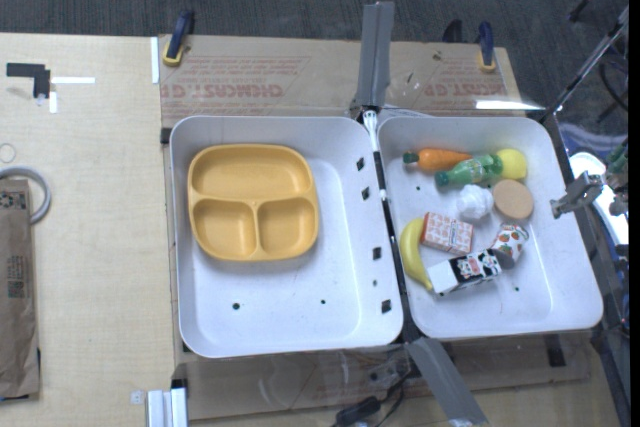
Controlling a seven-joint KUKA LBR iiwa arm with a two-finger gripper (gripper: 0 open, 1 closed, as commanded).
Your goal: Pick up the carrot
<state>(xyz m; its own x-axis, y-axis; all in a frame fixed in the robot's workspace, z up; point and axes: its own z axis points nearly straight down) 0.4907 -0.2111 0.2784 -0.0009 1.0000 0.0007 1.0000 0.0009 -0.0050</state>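
The carrot is orange with a small green top at its left end. It lies near the back wall of the right bin, pointing left to right. A green bottle lies just in front of it and touches its right end. A yellow lemon sits to the right of the carrot.
The right bin also holds a white crumpled ball, a tan disc, a red and white box, a banana, a black and white carton and a small patterned pack. A yellow divided plate lies in the left bin.
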